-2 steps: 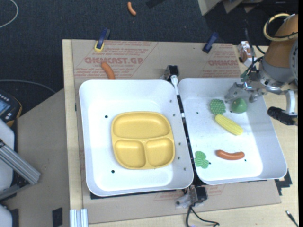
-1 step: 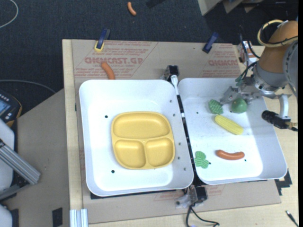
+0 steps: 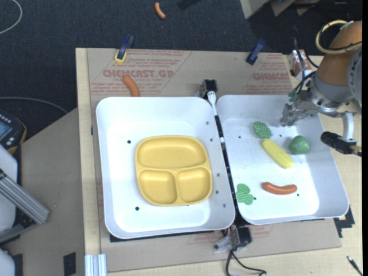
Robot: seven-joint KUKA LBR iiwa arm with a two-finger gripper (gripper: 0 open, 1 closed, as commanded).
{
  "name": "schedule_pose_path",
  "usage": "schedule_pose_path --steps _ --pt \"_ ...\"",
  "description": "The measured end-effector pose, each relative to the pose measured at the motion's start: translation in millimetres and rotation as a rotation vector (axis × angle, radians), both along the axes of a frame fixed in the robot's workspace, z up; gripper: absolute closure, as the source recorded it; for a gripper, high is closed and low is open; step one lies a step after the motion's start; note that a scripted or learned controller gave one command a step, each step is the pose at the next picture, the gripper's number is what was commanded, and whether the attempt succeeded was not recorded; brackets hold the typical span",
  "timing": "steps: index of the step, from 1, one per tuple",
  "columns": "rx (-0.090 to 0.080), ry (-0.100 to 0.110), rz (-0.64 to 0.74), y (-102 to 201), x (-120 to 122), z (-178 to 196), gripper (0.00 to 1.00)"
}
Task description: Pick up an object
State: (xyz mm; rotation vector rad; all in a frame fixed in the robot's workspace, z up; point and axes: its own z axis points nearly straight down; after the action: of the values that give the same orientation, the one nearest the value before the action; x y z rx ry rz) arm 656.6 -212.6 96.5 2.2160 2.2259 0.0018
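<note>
- Dark carpet surrounds a cardboard-topped bench (image 3: 172, 68); two shallow white bins sit on it side by side, the left bin (image 3: 115, 154) and the right bin (image 3: 322, 200).
- Cut off at the 3 o'clock edge, the arm (image 3: 339, 68) shows just its orange band and grey wrist; the gripper (image 3: 290, 117) hangs over the right bin's 1 o'clock corner, too small and blurred to read, so whether it is parted or closed I cannot tell; nothing is visibly between its tips.
- Left bin: a yellow divided plate (image 3: 172, 170) lies at its centre.
- Right bin: a green textured piece (image 3: 262, 130) at 11 o'clock; a yellow corn cob (image 3: 278, 153) near the centre; a green round item (image 3: 299, 145) just beside the cob at 3 o'clock; an orange sausage (image 3: 280, 188) at 6 o'clock; a small green leafy piece (image 3: 245, 194) at 8 o'clock (partly on the rim).
- Outside the bins, an orange piece (image 3: 131, 85) rests on the cardboard at 11 o'clock; another small orange piece (image 3: 160, 10) lies on the carpet at 12 o'clock.
</note>
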Motion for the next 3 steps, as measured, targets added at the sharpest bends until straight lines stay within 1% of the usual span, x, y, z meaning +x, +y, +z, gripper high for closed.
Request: schedule_pose_path --steps 1,2,3 --pt "-0.004 -0.006 -0.004 -8.7 0.1 59.9 1.0" --pt "-0.004 -0.008 -0.005 -11.4 -3.8 123.5 1.0" --pt "-0.003 -0.003 -0.003 -11.3 -2.8 129.5 1.0"
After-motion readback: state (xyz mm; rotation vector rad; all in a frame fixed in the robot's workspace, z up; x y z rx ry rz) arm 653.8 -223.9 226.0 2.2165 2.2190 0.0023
